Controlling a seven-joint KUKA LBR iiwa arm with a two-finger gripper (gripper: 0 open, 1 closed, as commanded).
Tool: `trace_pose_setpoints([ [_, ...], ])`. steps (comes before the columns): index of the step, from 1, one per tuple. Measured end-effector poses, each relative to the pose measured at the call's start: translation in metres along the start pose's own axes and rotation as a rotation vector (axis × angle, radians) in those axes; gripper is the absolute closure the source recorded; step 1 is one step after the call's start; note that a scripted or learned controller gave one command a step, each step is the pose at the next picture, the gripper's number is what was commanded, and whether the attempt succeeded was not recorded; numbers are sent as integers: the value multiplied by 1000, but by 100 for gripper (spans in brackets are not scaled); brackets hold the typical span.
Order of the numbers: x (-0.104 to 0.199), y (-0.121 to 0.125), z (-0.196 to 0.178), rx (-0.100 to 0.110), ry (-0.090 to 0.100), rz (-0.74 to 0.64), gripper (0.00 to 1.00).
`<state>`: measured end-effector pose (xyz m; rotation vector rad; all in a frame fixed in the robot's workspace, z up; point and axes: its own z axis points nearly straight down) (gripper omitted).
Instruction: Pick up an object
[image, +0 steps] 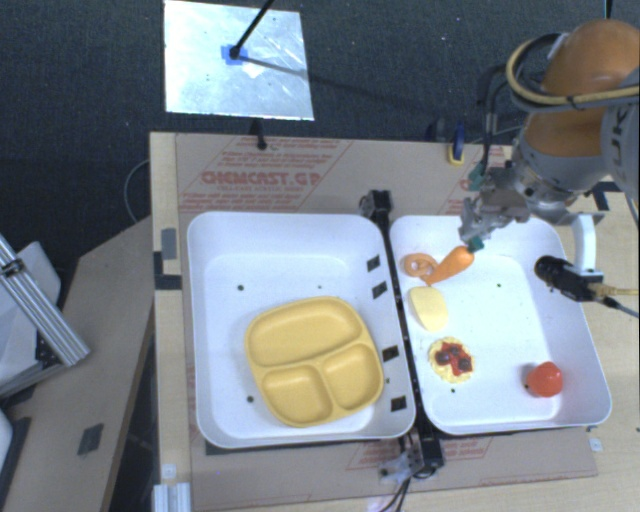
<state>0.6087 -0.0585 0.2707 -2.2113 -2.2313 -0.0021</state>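
My gripper (474, 238) hangs over the back left part of the right bin (500, 300). Its tip is right at the upper right end of an orange carrot (452, 264), which lies at a slant. Whether it touches the carrot is unclear. An orange pretzel-shaped ring (419, 266) lies against the carrot's left end. In front of them are a pale yellow cheese slice (430, 308), a small round pizza piece (452, 360) with red topping, and a red tomato (545, 379) at the front right.
The left bin (290, 250) holds a yellow divided plate (314, 358) in its front half. A black divider (392, 300) runs between the bins. A shiny metal sheet (238, 62) lies behind the bench.
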Motion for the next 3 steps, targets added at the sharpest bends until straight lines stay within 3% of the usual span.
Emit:
trace_pose_setpoints([
  [3, 162, -53, 23, 2, 1, -1, 100],
])
